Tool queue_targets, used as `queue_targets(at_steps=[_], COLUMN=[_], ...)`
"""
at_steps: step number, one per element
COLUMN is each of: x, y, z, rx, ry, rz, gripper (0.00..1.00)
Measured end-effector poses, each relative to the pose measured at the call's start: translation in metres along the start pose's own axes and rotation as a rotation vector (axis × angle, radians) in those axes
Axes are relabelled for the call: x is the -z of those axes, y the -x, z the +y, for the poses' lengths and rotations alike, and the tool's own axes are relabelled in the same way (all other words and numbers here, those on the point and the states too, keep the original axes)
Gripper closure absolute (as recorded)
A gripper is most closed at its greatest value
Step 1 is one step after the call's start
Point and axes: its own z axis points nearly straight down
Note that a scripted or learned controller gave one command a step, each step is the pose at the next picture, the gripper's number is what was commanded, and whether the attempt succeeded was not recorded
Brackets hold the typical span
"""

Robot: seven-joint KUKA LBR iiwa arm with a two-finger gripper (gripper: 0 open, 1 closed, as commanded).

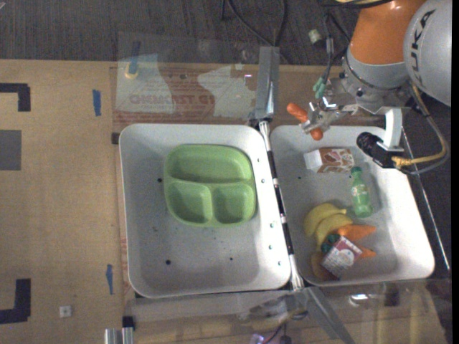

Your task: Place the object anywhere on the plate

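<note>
Two-finger gripper (313, 120) sits over the far edge of the right white bin (416, 256), jaws closed on a small orange carrot-shaped object (300, 112) whose long axis runs left-right, slightly tilted. Green three-compartment plastic plate (210, 184) lies in the left white bin (143, 213), well apart. Below the gripper: snack packet (331, 160), green bottle (360, 193), bananas (324, 221).

- We see the arm (401, 27) cut off by the top and right edges
- Beside the bananas (324, 221), a small carton (341, 256) covers part of a carrot (356, 232); its print is unreadable
</note>
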Motion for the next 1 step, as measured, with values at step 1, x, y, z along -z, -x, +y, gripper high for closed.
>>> queue_targets(at_steps=[1], x=[0.0421], y=[0.0422], z=[-0.0107], rx=[0.148], ry=[0.005], rz=[-0.001], gripper=[1.0])
